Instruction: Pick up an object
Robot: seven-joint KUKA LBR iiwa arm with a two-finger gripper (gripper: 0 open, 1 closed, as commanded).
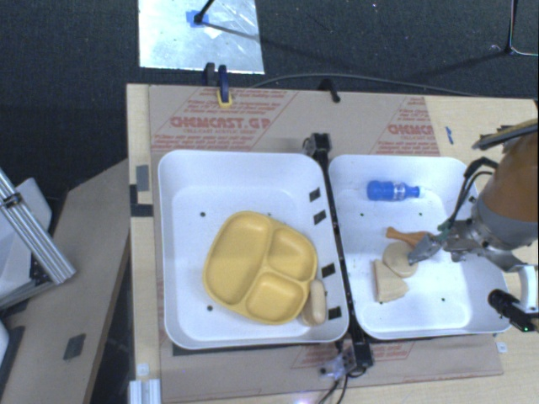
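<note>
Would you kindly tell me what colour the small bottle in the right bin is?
Blue, seen in the camera view: the bottle.

right bin (362,225) open at far-left corner, blue bottle (392,191) behind, tan pieces (392,276) mid-bin

— Where was the arm (510,194)?
— It came in from the right, its orange band high at the edge and the grey wrist below it, bent leftward and low.
— And the hand (419,252)?
— It stretched out to the left from the wrist, fingers pointing left. Their spread could not be made out.
</note>
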